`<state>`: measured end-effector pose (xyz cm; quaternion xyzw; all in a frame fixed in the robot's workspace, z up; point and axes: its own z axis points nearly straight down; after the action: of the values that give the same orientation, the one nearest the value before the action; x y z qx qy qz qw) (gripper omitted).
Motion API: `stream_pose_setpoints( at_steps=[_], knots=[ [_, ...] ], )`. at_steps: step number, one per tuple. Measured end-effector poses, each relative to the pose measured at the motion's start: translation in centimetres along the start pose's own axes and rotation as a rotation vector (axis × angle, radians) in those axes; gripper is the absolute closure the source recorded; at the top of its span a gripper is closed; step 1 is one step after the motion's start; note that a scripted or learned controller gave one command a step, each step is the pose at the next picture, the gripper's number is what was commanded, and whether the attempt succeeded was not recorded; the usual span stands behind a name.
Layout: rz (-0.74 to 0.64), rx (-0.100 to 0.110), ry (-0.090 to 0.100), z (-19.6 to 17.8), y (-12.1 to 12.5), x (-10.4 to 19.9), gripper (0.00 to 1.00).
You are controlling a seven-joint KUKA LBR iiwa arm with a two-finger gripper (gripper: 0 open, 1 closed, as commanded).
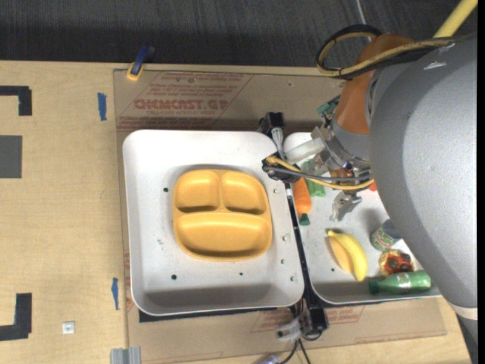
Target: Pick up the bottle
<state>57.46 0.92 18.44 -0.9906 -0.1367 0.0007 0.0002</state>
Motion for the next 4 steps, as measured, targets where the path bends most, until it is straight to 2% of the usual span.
stream_pose_setpoints(
  at_steps=[1,2,3,4],
  knots=[
    [-0.003,0.001,-0.001,-1.0,-0.1,0.0,1.00],
    [-0.555,0.003,-0.001,0.0,2.8,-4.4,1.00],
    [-0.556,0.002,-0.001,0.0,2.8,-4.4,0.00],
    [-0.293,0.000,0.001,0.0,-0.7,-1.2,0.00]
  ],
)
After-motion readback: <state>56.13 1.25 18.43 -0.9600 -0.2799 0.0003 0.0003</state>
